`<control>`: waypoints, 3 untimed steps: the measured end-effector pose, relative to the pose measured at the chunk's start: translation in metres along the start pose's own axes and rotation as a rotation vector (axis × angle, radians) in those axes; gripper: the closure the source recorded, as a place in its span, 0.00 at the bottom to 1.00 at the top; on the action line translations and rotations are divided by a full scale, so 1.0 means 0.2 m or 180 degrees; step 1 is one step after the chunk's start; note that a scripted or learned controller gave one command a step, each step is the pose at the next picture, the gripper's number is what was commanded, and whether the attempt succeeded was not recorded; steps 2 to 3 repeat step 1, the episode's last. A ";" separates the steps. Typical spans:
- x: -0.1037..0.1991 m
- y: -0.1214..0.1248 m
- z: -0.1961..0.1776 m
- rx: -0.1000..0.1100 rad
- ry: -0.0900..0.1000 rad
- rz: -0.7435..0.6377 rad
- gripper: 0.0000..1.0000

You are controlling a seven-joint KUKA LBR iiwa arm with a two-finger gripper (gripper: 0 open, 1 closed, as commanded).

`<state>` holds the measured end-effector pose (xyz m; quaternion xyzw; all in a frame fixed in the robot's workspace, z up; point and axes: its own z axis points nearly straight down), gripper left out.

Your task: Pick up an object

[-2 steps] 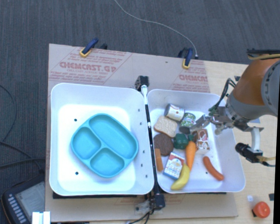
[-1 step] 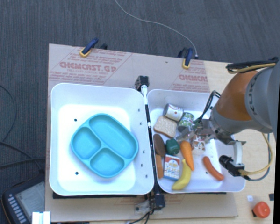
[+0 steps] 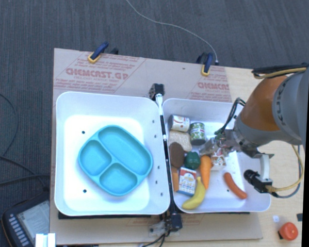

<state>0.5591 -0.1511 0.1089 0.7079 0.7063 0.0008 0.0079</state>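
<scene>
The right bin (image 3: pixel 253 203) holds several toy foods. A white tin (image 3: pixel 180 123) and a green can (image 3: pixel 197 132) lie at its far end. A brown piece (image 3: pixel 176 154), a green pepper (image 3: pixel 192 160) and an orange carrot (image 3: pixel 205 170) sit in the middle. A red box (image 3: pixel 186 180) and a yellow banana (image 3: pixel 194 198) lie near the front, with a red sausage (image 3: pixel 235 185) to their right. My gripper (image 3: pixel 218 147) is low in this bin, just right of the carrot and the green can, over a small red and white item (image 3: pixel 218 160).
The left bin (image 3: pixel 67 110) bears a blue divided plate (image 3: pixel 115 160). A black bar (image 3: pixel 162 126) runs between the bins. Clamps (image 3: pixel 99 51) (image 3: pixel 206 63) pin the cardboard sheet at the back. A small orange item (image 3: pixel 288 231) lies on the bench at front right.
</scene>
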 end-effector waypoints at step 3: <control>0.31 -0.09 -0.38 0.0040 0.0032 -0.0013 1.00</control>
